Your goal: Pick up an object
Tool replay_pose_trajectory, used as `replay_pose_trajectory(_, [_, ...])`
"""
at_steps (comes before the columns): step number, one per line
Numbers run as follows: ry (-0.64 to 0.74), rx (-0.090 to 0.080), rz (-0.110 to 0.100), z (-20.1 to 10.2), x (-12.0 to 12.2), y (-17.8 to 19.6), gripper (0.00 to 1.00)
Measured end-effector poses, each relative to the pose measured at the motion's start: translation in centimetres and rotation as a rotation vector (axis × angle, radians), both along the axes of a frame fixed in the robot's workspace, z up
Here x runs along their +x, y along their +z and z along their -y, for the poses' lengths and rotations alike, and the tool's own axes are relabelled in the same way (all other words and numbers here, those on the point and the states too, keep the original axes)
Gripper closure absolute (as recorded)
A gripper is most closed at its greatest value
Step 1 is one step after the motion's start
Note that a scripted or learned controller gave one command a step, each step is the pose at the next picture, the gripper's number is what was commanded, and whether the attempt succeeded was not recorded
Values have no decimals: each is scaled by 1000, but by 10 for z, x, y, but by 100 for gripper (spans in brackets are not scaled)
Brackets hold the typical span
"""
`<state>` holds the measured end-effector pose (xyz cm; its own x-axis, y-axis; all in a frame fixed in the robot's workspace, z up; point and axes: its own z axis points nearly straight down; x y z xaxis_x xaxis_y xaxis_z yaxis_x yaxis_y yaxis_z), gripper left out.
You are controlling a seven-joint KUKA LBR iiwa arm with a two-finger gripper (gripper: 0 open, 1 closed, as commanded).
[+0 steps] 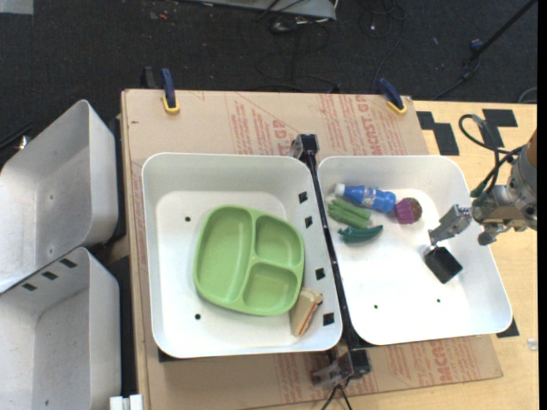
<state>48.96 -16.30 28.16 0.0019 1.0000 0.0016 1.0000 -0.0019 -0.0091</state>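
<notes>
Gripper [487, 225] hangs over the right bin's [410, 319] right side, honestly can't tell if it's clamped or loose. Blue bottle [369, 197], purple ball [408, 210] and green toys [360, 233] sit nearby.

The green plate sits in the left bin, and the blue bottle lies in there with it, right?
Not quite. The green plate does sit in the left bin, but the blue bottle lies in the right bin, near a purple ball, as the camera view shows.

arm [514, 200] was cut off at right edge; tan item [303, 313] by green plate [224, 256] and purple item [408, 210] were too blurred to identify
</notes>
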Motion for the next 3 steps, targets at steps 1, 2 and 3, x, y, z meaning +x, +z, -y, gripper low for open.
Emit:
replay_pose_trajectory(1, [3, -2, 9, 0, 2, 4, 0])
replay_pose_trajectory(2, [0, -1, 4, 6, 7, -55, 0])
replay_pose_trajectory(3, [1, 0, 3, 3, 7, -119, 0])
